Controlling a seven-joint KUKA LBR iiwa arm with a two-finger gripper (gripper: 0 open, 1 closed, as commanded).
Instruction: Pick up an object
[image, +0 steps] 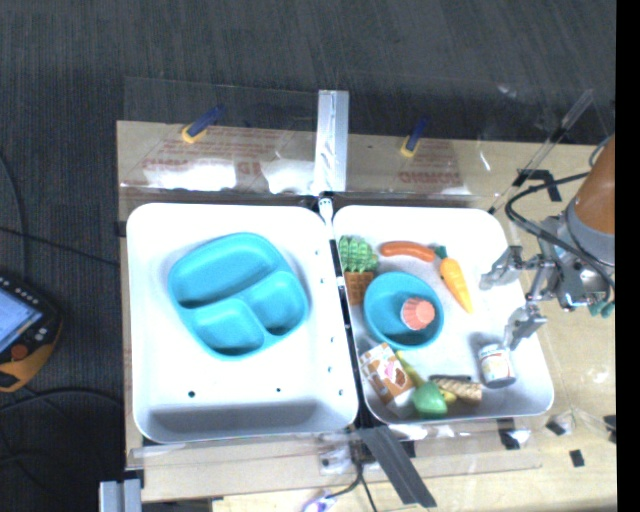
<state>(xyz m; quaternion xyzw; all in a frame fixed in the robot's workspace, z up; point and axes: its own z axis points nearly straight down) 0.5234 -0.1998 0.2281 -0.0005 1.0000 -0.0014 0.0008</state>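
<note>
Reaches in over the far side wall of the right bin (485, 232) with the gripper (511, 296) spread wide open. Nothing between the fingers. No pick made yet, by the look of it.

Closest to the gripper: one small tin (493, 362), just beside one fingertip, standing alone with bare floor around it. Probably the easiest thing to grab for that reason.

A little further from the gripper: one orange carrot (456, 282), lying flat and touching nothing much.

Past the carrot: one blue bowl (385, 312) with one pink thing (421, 314) inside. Kept from rolling away by the bowl's walls, most likely, but harder to reach down there.

Further off along the bin's back edge: one red sausage shape (407, 250) and one green bumpy veggie (355, 253).

Crowded into the front corner, past the tin: one snack packet (385, 372), one green lump (430, 400) and one brown stick (456, 386), all touching or nearly so. Tricky to pinch just one there.

Furthest from the gripper: the left bin (160, 400), holding one big blue tray (238, 290) with three hollows.

Two bins in all.
</note>
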